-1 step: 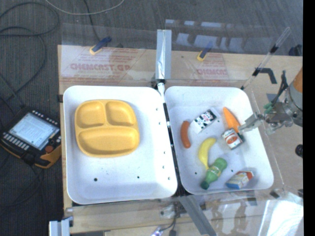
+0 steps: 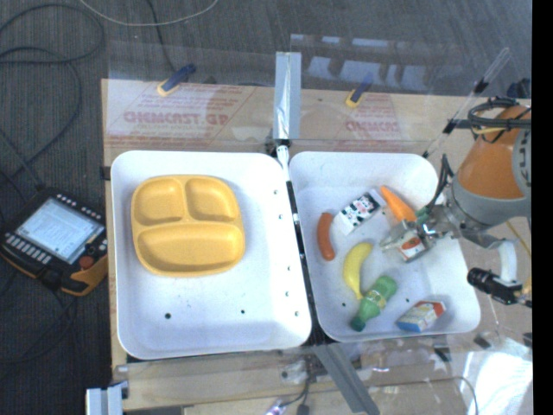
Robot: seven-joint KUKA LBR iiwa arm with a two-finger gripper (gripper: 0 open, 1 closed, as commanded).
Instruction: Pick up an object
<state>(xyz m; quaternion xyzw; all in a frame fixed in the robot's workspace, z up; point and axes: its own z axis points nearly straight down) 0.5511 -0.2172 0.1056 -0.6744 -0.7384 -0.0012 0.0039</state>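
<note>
In right bin (image 2: pixel 449 314), gripper (image 2: pixel 413 239) low, poss. touching carrot (image 2: pixel 397 202).

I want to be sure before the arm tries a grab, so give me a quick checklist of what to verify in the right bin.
1. Gripper over the right bin: ok.
2. Object between its fingers: cannot tell.
3. Small carton right at the gripper: ok.
4. Carrot close beside it, may get in the way: not ok.
5. Banana and green bottle apart from the gripper: ok.
</note>
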